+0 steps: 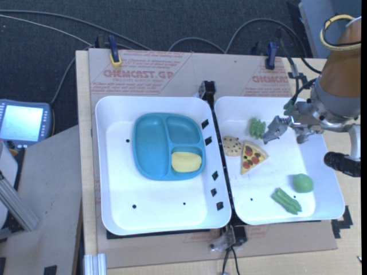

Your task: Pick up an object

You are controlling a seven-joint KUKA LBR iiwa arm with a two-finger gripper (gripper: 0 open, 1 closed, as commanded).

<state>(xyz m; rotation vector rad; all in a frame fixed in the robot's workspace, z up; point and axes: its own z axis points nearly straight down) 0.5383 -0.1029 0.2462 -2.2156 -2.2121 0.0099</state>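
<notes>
While a small screen sits off the worktop's left edge, the left bin holds a blue divided plate with a yellow lump in its lower right compartment. Black clips run down the seam between the two bins. Just across that seam, in the right bin, a cookie lies beside a pizza slice, the two nearly touching. Above them rests a green leafy piece. Next to it, on its right, hangs the gripper; whether its jaws are apart or together cannot be told, and nothing shows between them. Lower in that bin lie a green pod and, near it, a green ball. From the right reaches the arm.
</notes>
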